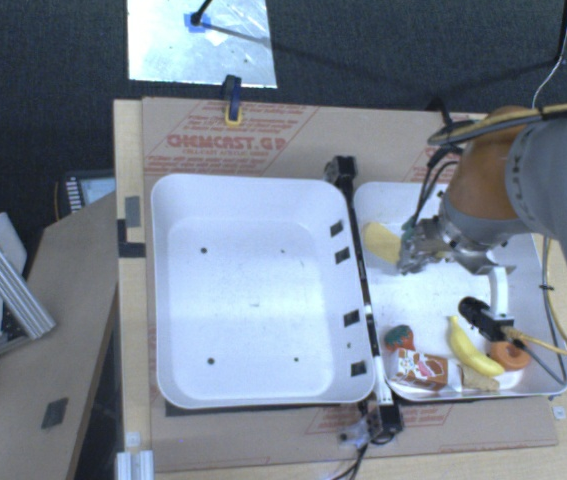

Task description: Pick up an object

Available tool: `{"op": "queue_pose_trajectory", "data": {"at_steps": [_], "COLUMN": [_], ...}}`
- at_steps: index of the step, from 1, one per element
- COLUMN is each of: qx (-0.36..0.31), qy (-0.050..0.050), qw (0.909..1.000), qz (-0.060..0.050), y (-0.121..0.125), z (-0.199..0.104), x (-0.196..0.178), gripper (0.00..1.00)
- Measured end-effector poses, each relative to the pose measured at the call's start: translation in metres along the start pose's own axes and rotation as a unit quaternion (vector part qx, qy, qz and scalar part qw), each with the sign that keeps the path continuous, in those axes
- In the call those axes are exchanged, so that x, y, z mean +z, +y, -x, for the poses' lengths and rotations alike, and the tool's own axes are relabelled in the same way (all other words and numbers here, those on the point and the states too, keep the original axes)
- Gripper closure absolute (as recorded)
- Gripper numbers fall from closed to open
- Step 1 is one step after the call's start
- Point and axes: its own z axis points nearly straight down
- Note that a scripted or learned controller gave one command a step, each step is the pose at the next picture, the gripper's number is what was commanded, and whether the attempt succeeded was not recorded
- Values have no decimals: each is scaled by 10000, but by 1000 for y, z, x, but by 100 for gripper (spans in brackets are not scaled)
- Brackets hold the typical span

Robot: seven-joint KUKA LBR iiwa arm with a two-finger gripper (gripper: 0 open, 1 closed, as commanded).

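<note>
1. You are at the approach step; the gripper [415, 255] hangs low in the right bin [528, 388], just beside the pale yellow object [382, 241] near the bin's left wall.
2. Its grip state you cannot tell; nothing is visibly held.
3. Next, I judge, centre over that object and close.

Tool [413, 253] fingers lost in blur (state unreadable). Arm [553, 183] cut by right edge, covering part of right bin [403, 196]. Yellow object [383, 240] partly hidden.
</note>
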Motion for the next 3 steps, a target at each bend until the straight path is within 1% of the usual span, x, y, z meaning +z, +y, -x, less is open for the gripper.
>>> {"op": "queue_pose_trajectory", "data": {"at_steps": [2,3], "qx": [2,-31], "qy": [-1,9], "qw": [10000,10000], "qz": [21,26], "y": [2,12], "z": [0,-52], "x": [-21,-94], "gripper": [100,100]}}
